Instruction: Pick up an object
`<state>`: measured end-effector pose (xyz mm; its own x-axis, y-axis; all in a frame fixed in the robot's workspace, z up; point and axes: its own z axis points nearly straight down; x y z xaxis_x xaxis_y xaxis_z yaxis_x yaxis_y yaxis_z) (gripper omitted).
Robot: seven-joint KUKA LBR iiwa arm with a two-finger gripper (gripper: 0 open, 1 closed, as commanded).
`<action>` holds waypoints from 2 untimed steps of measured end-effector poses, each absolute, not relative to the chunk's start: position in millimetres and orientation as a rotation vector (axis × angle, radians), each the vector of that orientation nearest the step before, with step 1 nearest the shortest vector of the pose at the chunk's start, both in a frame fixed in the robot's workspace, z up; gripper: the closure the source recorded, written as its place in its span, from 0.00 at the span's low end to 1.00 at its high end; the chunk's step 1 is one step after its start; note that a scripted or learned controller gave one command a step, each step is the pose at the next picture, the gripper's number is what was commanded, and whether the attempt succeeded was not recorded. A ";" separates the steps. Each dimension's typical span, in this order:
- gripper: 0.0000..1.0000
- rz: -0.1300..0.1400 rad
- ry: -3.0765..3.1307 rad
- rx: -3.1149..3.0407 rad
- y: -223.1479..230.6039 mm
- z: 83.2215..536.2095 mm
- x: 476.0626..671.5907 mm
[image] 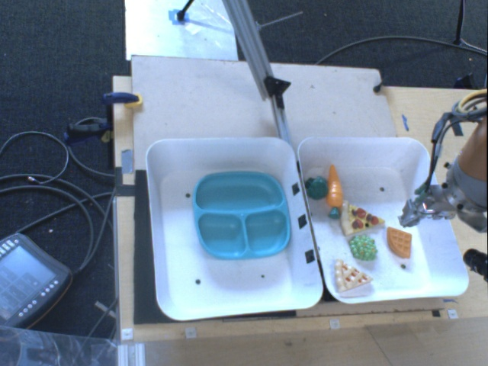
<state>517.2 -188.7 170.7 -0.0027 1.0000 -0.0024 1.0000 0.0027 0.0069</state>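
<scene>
The right bin (pixel 381 158) holds several toy foods: an orange carrot (pixel 335 187) next to a dark green round piece (pixel 316 187), a pizza slice (pixel 360 219), a green bumpy ball (pixel 364 247), an orange waffle-like piece (pixel 399 242) and a second pizza slice (pixel 351 275). My gripper (pixel 416 213) hangs over the right side of this bin, just up and right of the waffle piece. I see nothing between its fingers.
The left bin (pixel 171 204) holds a blue three-compartment plate (pixel 242 213). A metal pole (pixel 252 40) slants from the top down to the divide between the bins. Cables and a pendant (pixel 27 278) lie on the floor at left.
</scene>
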 end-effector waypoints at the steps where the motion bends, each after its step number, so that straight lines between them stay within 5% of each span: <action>1: 1.00 0.007 2.222 2.207 -191.4 235.4 518.4; 2: 1.00 0.006 2.224 2.208 -191.7 289.7 520.3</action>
<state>520.3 -191.7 289.7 -0.0074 1.0000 -0.0029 0.9999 0.0075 0.0084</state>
